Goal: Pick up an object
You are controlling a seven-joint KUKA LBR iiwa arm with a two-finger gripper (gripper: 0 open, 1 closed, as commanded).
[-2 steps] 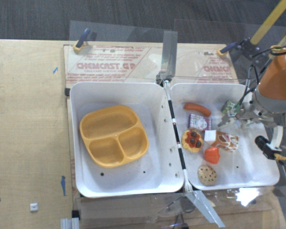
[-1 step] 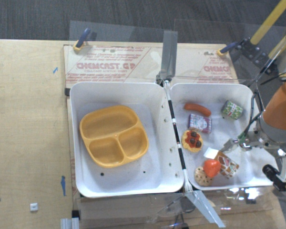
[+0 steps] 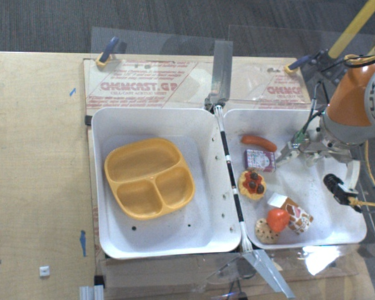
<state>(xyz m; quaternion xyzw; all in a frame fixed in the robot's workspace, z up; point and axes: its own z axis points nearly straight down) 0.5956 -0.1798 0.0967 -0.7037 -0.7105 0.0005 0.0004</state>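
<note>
Camera view: we look down at a slant on the bench [image 3: 31, 167] w/ two white bins side by side.
Left bin [image 3: 194, 225]: holds a yellow divided plate [image 3: 149, 177], three compartments, lying flat approx. mid-bin, nearer the bin's left wall.
Right bin [image 3: 315, 189]: holds the small pickable items, all in its left half.
Sausage [image 3: 259, 142]: red, near the far-left corner of the right bin, lying slantwise.
Purple box [image 3: 260, 160]: just below the sausage, close to the divider wall.
Tart [image 3: 252, 184]: round, w/ dark berries on top – touching or nearly touching the purple box's near edge.
Tomato [image 3: 277, 219]: red, near the bin's front edge.
Cookie [image 3: 264, 231]: by the front-left corner, partly under the tomato.
Packet [image 3: 296, 215]: brown-and-white, right beside the tomato on its right.
Arm [image 3: 356, 95]: comes in from the right, orange band over the right bin's far-right corner.
Gripper [image 3: 286, 153]: low over the far part of the right bin, just right of the sausage and purple box.
Grip state: we can't tell how wide it stands – nor whether it has hold of anything.
</note>
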